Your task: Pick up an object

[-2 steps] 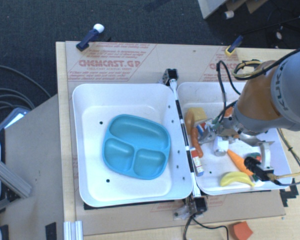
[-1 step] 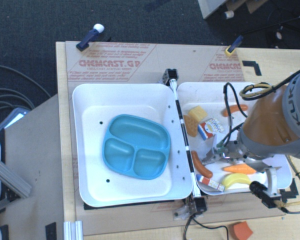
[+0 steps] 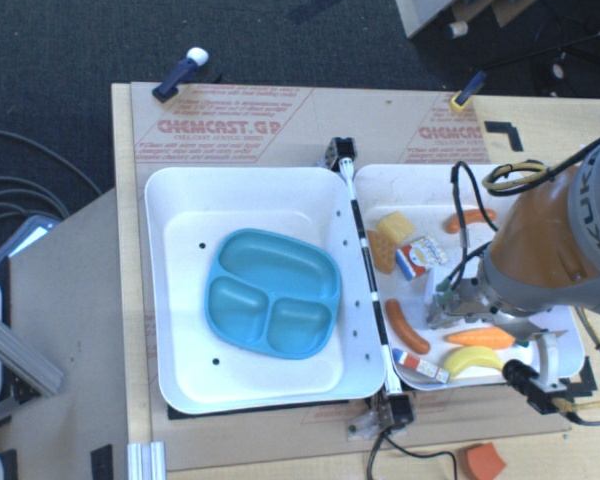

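Right bin (image 3: 380, 183) crowded (jaws (image 3: 448, 303) seemingly near its carrot (image 3: 480, 337)).

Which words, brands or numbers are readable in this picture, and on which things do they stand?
"CHEMCAST GP": red print on the brown protective sheet behind the left bin.
Same red print behind the right bin: partly hidden, blurred.
Small packet in the right bin: print too small to read.

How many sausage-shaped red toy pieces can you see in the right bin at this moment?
2. One long red toy sausage lies near the bin's left wall, above a yellow toy banana. A second reddish-orange toy sausage sits by the top edge. The grey arm may hide more.
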### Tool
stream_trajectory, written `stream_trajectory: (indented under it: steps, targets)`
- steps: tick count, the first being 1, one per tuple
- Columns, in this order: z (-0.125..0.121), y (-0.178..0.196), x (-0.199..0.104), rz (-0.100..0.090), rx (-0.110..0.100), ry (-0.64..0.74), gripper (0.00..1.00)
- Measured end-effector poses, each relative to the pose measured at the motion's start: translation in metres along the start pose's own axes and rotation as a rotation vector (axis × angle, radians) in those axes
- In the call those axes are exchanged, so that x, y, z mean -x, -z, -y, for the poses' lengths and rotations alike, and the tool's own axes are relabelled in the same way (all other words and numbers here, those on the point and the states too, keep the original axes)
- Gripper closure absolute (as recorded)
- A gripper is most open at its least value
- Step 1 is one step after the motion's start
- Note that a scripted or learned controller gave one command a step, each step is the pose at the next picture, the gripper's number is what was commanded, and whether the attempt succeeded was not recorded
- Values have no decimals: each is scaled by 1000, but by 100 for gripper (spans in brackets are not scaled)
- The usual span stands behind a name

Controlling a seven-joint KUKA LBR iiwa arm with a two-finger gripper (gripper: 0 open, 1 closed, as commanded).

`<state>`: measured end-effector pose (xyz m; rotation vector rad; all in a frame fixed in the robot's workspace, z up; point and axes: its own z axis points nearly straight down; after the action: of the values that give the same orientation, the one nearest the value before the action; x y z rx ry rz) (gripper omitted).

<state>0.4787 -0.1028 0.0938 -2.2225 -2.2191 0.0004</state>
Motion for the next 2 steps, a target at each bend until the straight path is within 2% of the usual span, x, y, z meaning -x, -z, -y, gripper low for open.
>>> stream_trajectory:
  steps: [1, 2]
  targets:
    - [0, 0, 0, 0, 0, 0, 0]
    - [0, 10, 0, 0, 1, 0, 100]
